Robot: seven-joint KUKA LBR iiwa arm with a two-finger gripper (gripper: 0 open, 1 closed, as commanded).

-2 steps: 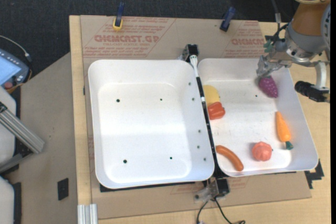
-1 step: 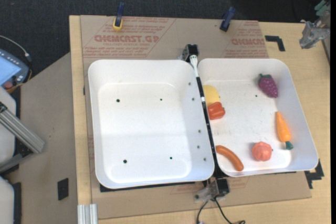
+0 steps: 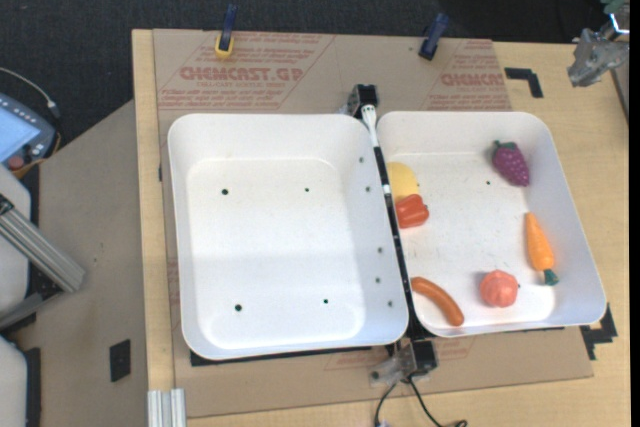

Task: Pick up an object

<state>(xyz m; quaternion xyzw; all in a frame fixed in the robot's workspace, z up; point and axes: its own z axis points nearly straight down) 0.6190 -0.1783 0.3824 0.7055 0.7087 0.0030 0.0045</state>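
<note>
Two shallow white plastic bins, left [image 3: 200, 215] and right [image 3: 570, 245]: smooth, faintly glossy. Brown cardboard sheet [image 3: 300, 65] beneath: matt, printed in red. Pale wooden bench top [image 3: 610, 155]: matt. Small toy foods, purple grape bunch [image 3: 511, 162], orange carrot [image 3: 539, 245], red-orange sausage [image 3: 438, 300]: smooth moulded plastic, slight sheen.

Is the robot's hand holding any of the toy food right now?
No. The hand sits off at the far right edge, away from the bins, with nothing in it. The grapes and carrot lie in the right bin.
</note>
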